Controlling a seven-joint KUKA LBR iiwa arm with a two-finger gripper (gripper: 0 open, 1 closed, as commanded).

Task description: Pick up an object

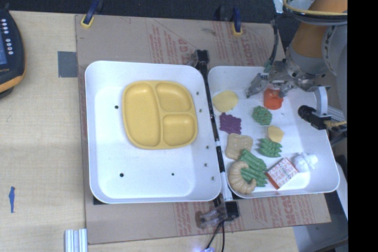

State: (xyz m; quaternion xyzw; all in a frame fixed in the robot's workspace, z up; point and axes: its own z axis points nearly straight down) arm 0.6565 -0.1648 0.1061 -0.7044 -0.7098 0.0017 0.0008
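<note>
Tool (273,87) in right bin (313,186), far end, fingers spread wide w/ red piece (273,100) just below tips, not clearly gripped. Yellow tray (159,114) in left bin (106,144).

The two shallow white bins (106,180) looked like smooth moulded plastic with a soft sheen. The yellow three-compartment tray (159,114) was glossy plastic too. Beneath the bins lay a matt brown cardboard sheet (147,38) printed with faded red lettering, on a pale wood-grain bench top (35,144). The small toy foods, among them a purple leafy piece (230,123) and a green bumpy piece (261,115), looked like dull rubbery plastic. The arm's orange band (319,20) was smooth and shiny, and the gripper (273,84) looked like dull grey metal.
</note>
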